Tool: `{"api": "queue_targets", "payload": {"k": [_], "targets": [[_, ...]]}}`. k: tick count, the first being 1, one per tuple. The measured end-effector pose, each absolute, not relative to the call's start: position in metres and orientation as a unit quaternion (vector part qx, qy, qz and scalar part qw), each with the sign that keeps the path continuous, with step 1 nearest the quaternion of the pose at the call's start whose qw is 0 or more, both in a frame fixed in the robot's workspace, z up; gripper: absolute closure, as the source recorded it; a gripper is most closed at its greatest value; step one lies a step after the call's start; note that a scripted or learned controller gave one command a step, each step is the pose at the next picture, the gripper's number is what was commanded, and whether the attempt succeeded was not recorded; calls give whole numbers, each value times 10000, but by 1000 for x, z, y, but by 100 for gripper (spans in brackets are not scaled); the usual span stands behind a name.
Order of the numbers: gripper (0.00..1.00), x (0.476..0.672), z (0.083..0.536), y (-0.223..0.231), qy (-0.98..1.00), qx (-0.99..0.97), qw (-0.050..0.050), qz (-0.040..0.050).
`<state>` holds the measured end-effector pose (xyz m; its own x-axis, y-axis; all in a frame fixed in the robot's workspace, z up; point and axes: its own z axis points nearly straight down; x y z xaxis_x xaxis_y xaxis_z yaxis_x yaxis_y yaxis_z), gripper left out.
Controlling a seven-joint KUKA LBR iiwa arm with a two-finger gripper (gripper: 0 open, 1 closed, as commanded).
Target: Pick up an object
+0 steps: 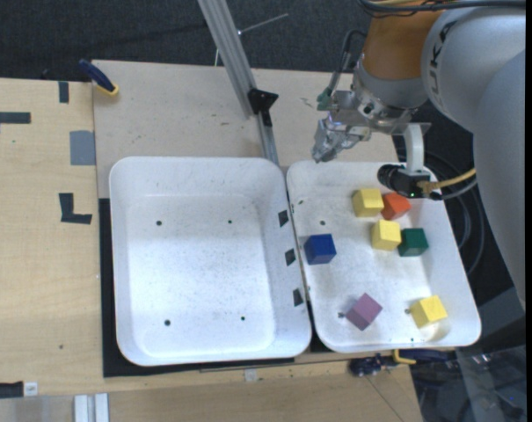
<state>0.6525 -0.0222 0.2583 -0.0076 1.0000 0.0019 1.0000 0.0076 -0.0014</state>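
Note:
The right bin holds several small blocks: a blue cube, a purple cube, a green cube, an orange block, and yellow cubes at the back, middle and front right. My gripper hangs above the back left corner of that bin, its fingers pointing down. Nothing shows between them. It is well apart from the blocks, up and behind the blue cube.
The left bin stands beside the right one, sharing a middle rim. A slanted metal bar runs down to the bins' back junction. A blue and yellow tool lies at the far left of the bench.

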Motion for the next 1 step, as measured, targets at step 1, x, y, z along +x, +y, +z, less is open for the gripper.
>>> {"api": "queue_targets", "payload": {"k": [1], "targets": [[100,648,240,32,-7094,-7048,17,9]]}}
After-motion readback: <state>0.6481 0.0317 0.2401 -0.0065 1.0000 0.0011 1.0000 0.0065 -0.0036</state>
